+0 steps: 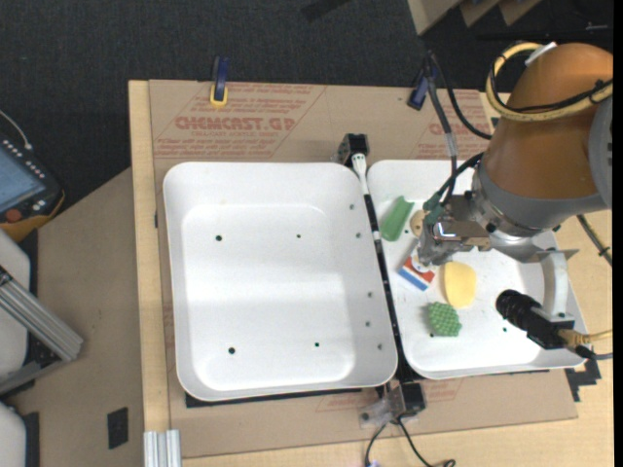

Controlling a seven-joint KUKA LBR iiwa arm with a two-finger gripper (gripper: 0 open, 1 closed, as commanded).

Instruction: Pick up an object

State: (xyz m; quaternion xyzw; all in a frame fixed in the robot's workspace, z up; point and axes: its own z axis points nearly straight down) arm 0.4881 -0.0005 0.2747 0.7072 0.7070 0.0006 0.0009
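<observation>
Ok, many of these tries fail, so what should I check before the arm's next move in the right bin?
1. Is the gripper over the right bin: ok.
2. Is it at the red-white-blue item: ok.
3. Item secured in grasp: cannot tell.
4. Room from the yellow object: not ok, very close.
5. The green bar and green textured block out of the way: ok.

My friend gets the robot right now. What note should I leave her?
Gripper: over the right white bin, right at the red, white and blue flat block.
Also in that bin: green oblong piece, yellow rounded lump, green bumpy square.
Done: no object seen lifted.
Left: pick one object up.
</observation>
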